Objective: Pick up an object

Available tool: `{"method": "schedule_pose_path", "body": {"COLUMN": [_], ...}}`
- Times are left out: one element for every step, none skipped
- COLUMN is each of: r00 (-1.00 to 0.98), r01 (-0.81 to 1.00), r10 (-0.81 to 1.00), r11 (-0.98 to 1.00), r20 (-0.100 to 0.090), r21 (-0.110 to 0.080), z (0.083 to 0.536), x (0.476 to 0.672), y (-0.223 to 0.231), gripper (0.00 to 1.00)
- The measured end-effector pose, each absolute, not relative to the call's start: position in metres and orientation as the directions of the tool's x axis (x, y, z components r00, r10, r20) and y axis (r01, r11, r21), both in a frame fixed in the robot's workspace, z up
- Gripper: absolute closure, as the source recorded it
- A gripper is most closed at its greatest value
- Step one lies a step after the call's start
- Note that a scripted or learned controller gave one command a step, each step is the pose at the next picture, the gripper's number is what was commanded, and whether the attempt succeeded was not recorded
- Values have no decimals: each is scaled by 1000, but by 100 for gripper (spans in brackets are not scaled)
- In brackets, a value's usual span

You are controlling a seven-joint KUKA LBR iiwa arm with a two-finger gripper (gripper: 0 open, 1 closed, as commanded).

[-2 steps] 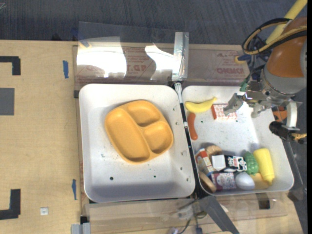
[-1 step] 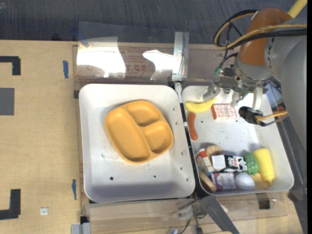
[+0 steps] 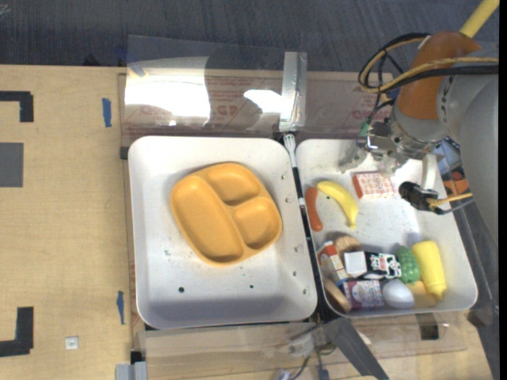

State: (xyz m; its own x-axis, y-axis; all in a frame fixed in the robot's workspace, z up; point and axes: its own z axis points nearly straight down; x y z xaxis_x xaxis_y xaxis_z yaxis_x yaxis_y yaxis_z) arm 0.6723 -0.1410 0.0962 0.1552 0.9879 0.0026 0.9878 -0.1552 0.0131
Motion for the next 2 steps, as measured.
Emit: {"method": "schedule_pose_path", "body": {"r00": [97, 433], "r01": [995, 902], "r10": [995, 902], "r11": [-97, -433], "r20": [-3, 0], "r21": [7, 2], "z": [144, 203], "x": [668, 636], "y": [-207, -189], "gripper": [0, 0]}}
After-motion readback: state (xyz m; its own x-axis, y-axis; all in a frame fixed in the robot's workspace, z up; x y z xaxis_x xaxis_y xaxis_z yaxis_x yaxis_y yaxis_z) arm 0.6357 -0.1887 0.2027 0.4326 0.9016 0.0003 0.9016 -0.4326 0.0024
